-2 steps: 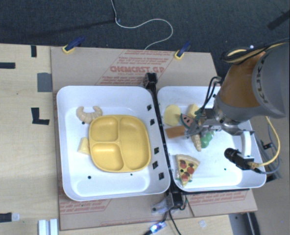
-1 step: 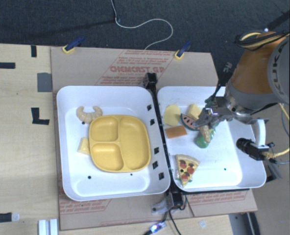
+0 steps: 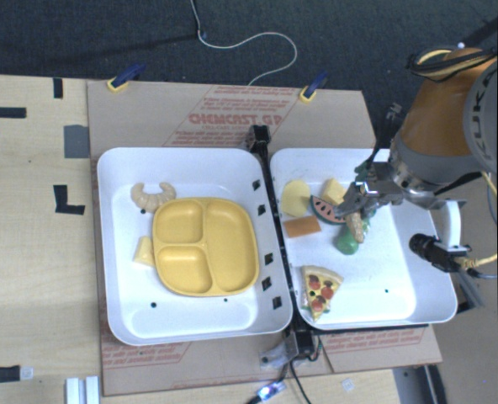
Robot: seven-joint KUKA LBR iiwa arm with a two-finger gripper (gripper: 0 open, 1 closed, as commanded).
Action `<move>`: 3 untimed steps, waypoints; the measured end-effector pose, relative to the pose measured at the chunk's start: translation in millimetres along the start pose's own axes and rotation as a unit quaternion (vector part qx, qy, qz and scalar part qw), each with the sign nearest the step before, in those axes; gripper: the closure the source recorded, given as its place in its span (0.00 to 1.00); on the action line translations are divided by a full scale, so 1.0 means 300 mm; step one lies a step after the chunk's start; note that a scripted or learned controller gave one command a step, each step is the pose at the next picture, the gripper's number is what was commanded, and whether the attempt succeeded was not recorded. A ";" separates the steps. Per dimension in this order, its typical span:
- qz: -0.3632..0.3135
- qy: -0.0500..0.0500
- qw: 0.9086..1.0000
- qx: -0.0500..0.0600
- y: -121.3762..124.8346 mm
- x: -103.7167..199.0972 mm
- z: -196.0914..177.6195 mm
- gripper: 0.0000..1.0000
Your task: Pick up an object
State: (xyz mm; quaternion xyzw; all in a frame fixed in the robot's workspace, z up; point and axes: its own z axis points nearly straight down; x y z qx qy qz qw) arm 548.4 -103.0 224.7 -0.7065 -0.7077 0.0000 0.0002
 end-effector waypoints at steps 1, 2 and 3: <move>-0.002 0.001 1.000 0.001 -0.027 0.184 0.003 1.00; 0.000 0.000 1.000 0.001 -0.052 0.132 -0.028 1.00; 0.000 0.000 1.000 0.001 -0.046 0.138 -0.029 1.00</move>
